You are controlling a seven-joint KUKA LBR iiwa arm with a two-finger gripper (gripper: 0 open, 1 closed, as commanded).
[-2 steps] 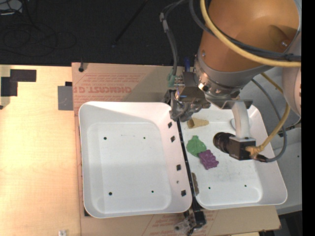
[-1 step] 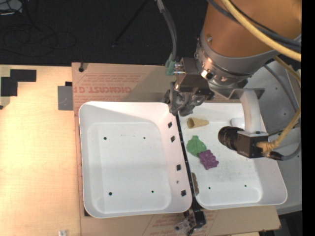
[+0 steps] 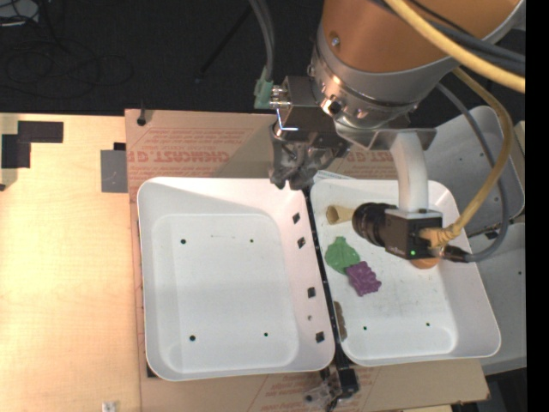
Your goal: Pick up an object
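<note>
Grey KUKA arm with orange band (image 3: 386, 41) reaches in from the view's right. Two shallow white plastic bins sit side by side: view-left bin (image 3: 150, 273) and view-right bin (image 3: 412, 324).

The dark two-finger gripper (image 3: 292, 177) hangs over the far rim, about where the two bins meet. We cannot tell how far open it is, and we see no object in it.

All candidates lie in the view-right bin:
- A lumpy green soft-looking piece (image 3: 341, 254) lies near the dividing wall.
- A knobbly purple piece (image 3: 364, 278) is just beside it, long axis slanting toward the near right.
- A small tan cone-like piece (image 3: 336, 215) is the closest to the gripper.
- An orange rounded thing (image 3: 425, 263) is partly hidden.

Key relation: every target lies toward the near edge and to the view's right of the gripper. We judge the pick not yet begun; the next move needs a shift that way, then a descent
</note>
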